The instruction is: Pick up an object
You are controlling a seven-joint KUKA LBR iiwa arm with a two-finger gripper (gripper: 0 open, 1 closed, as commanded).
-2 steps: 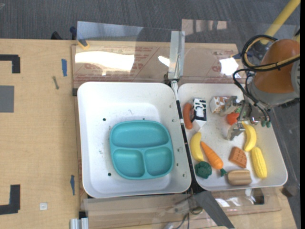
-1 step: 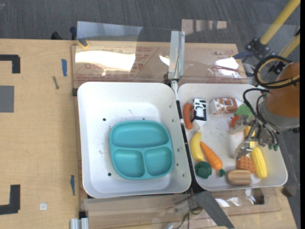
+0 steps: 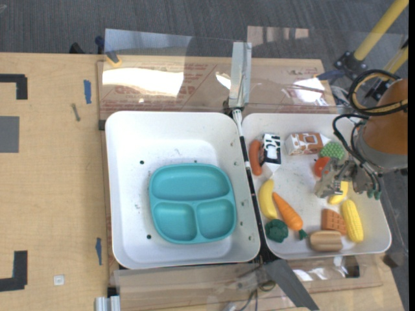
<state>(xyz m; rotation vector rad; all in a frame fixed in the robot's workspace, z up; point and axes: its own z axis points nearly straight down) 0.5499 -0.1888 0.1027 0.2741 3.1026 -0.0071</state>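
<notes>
The gripper (image 3: pixel 332 185) sits low in the right bin (image 3: pixel 382 238), at the frame's right-middle, right over a small yellow piece (image 3: pixel 337 198) that peeks out below it. That looks like the target, though most of it is hidden. How the gripper is set I cannot tell: the metal there is a blur against the white floor.

My read is that these are toy foods, light and stiff, hollow plastic with slick skins. The rounded ones would likely squirt out of a pinch taken off-centre, so take any of them across the narrow middle.

Just below the gripper lies the corn (image 3: pixel 353 220), beside an orange waffle (image 3: pixel 333 221), with a bread roll (image 3: pixel 326 240) under that. Left of them: carrot (image 3: pixel 286 212), banana (image 3: pixel 266 199) and broccoli (image 3: pixel 277 230), close together, carrot touching banana. Up top, a sausage (image 3: pixel 256 157) against the left wall, a black-and-white carton (image 3: pixel 272 148), a brown-and-white box (image 3: pixel 304 143), then a green piece (image 3: pixel 332 150) and a red one (image 3: pixel 321 166) just above the gripper.

The left bin (image 3: pixel 123 135) holds a teal tray (image 3: pixel 192 201) with three compartments.
</notes>
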